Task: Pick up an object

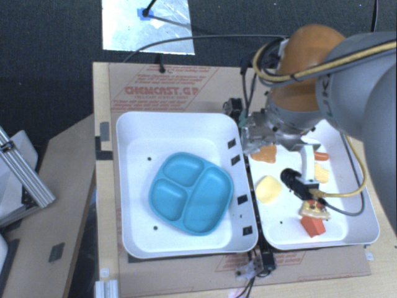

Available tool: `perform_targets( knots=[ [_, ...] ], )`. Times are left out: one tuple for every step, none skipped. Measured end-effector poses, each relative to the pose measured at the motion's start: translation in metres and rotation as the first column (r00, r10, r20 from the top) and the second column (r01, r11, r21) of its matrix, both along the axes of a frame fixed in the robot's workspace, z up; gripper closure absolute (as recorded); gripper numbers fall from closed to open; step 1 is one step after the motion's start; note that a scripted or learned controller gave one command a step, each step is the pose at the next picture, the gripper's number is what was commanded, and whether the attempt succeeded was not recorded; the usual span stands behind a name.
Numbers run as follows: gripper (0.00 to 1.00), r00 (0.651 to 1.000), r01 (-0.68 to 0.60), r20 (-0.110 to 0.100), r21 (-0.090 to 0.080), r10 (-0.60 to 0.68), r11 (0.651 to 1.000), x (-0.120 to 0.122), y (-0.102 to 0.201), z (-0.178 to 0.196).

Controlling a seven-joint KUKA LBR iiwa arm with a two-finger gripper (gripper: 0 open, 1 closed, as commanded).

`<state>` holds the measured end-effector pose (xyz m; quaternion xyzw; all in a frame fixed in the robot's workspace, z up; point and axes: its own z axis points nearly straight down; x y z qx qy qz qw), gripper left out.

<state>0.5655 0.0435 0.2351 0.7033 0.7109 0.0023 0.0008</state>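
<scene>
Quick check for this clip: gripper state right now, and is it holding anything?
Gripper: low over the right bin, by the orange piece; open or closed cannot be told, no grasp visible.

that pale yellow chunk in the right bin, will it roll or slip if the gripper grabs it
The pale yellow piece looks rounded and smooth, so it may slip from a pinch. It lies flat on the right bin floor, so rolling seems unlikely. It looks small and probably light.
</scene>
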Motion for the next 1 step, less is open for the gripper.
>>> perform_targets(
  knots=[
    [1.0, 1.0, 0.0, -0.002, 0.0, 0.0, 1.0, 0.0223, 0.0504, -0.0127]
  ],
)
